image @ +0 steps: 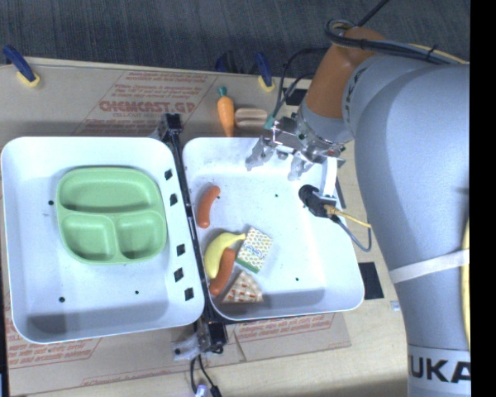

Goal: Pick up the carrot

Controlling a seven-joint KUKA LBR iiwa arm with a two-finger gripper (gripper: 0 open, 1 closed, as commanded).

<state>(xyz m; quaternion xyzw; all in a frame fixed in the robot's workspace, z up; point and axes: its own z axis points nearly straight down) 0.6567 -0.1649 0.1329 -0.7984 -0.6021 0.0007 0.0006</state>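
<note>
The carrot (224, 114), orange with a green top, lies on the cardboard just beyond the far rim of the right bin (314, 292), outside it. My gripper (275, 164) hangs over the far part of the right bin, a short way right of and nearer than the carrot. Its two fingers (255, 159) stand apart, open, with nothing between them.
A tan bun-like piece (250, 118) lies right beside the carrot. The right bin holds an orange sausage (207, 205), a banana (217, 251), a second sausage (223, 273), a patterned block (255, 249) and a waffle wedge (243, 289). A green divided tray (112, 213) sits in the left bin.
</note>
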